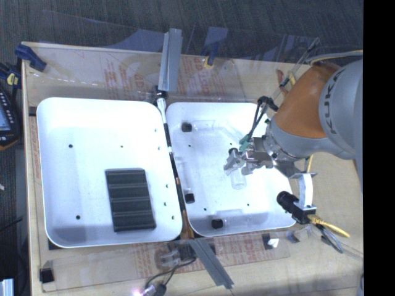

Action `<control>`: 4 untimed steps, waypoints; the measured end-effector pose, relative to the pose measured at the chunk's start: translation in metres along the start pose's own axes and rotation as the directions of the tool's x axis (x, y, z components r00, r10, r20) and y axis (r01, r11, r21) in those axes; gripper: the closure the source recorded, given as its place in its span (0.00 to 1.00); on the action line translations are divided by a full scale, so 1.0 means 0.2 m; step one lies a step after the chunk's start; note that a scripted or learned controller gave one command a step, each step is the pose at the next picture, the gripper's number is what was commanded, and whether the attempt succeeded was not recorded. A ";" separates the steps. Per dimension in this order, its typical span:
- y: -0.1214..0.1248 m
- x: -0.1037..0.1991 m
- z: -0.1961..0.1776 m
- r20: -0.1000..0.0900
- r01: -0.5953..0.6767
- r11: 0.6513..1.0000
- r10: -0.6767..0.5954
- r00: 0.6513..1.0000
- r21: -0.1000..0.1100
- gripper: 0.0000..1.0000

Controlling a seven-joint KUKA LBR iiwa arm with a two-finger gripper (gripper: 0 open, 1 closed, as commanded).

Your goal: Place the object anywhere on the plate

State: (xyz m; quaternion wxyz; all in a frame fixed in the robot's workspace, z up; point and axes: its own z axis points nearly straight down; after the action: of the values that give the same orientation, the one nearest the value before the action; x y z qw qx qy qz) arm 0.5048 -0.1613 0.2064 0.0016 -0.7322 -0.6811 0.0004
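The end effector (236,163) hovers over the middle of the right bin (203,217); whether it grips anything I cannot tell. The dark ribbed plate (129,200) lies in the left bin (55,122).

Bright light is shining down from above and making the two white bins (99,113) glow, so their floors are looking washed out. Just beside the fingers (236,163), the white is blurring small things together. A soft shadow is lying along the left bin's near wall. The dark floor at the top is looking grainy.
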 end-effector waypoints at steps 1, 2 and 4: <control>0.29 0.50 -0.13 0.000 -0.147 0.989 0.147 0.989 0.002 1.00; 0.58 1.05 -0.46 0.000 -0.306 0.952 0.306 0.952 0.000 1.00; 0.53 1.29 0.08 0.003 0.118 0.993 -0.118 0.993 -0.001 1.00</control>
State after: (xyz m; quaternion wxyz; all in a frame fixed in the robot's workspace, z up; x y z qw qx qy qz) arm 0.6296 0.0874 0.1914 0.0005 -0.6908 -0.7230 0.0009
